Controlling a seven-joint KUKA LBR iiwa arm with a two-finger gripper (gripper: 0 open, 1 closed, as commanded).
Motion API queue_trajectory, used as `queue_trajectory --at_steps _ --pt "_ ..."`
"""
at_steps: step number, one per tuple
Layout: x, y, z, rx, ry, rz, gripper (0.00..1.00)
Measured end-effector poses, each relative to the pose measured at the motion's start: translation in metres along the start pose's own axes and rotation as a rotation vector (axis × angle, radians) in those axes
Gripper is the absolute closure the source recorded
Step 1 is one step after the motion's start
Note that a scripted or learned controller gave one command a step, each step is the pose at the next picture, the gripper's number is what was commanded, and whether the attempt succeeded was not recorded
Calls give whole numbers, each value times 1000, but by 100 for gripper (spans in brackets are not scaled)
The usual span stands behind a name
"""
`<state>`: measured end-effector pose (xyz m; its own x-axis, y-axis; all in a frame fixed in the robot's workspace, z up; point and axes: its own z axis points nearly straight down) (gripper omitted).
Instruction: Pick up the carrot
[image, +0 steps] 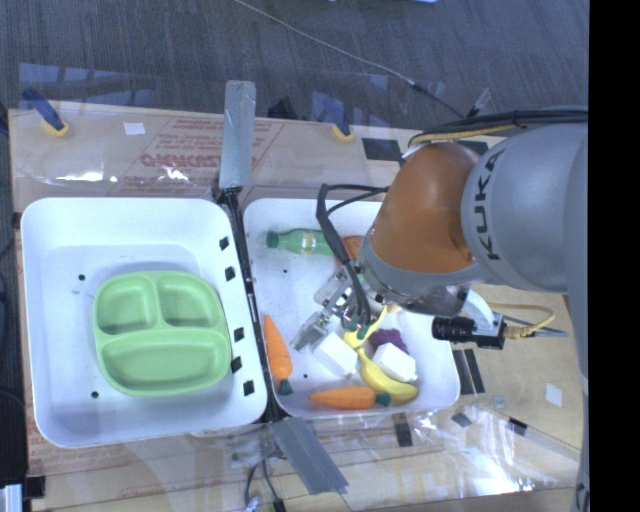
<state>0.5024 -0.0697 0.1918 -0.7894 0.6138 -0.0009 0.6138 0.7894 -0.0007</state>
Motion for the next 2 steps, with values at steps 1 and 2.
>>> queue_trajectory --at_steps 1,2 --pt "41 25 1 0 4 -54 0" --pt "3 -37 21 3 6 391 0"
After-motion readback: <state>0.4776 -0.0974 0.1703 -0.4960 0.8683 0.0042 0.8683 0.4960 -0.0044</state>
